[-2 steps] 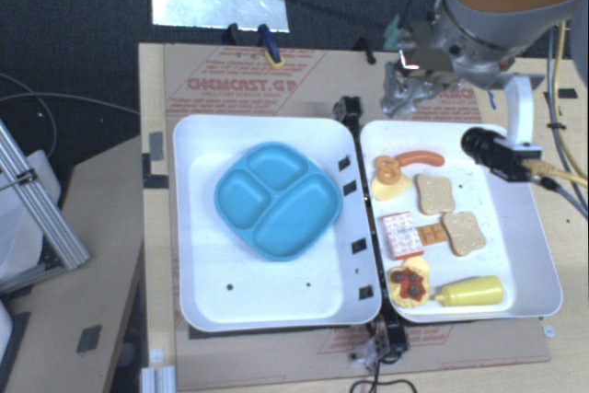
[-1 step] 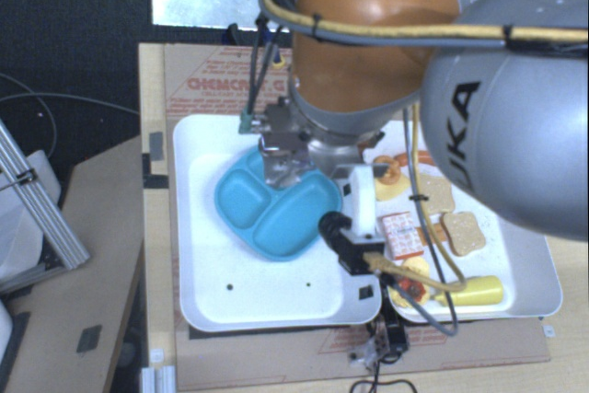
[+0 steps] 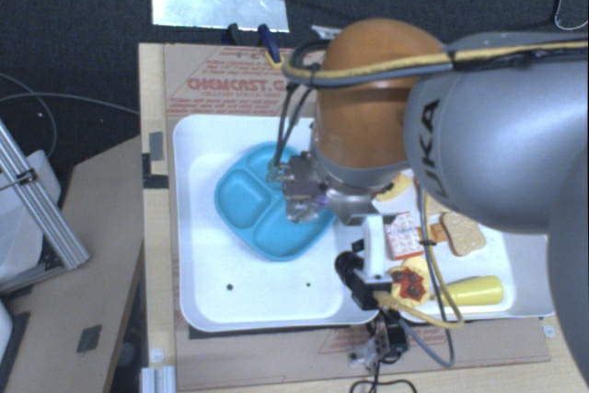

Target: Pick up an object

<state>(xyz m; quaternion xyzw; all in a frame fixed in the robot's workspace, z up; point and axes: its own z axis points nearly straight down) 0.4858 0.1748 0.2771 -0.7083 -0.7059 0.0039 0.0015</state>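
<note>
Arm [image 3: 479, 124] overhead; claw [image 3: 299, 193] above blue tray [image 3: 253, 207].

Blue sectioned plastic tray [image 3: 260, 214] in left white bin [image 3: 207, 290], yellow banana-shaped toy [image 3: 477, 291] and toast-slice toy [image 3: 462, 235] in right bin [image 3: 515, 304]

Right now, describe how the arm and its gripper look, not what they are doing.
The arm has a smooth grey shell with dark lettering, partly readable as "KA", and a rounded orange band above the wrist. A yellow cable crosses that band, and thin dark cables run down beside it. The gripper is a small grey metal assembly under the wrist.
</note>
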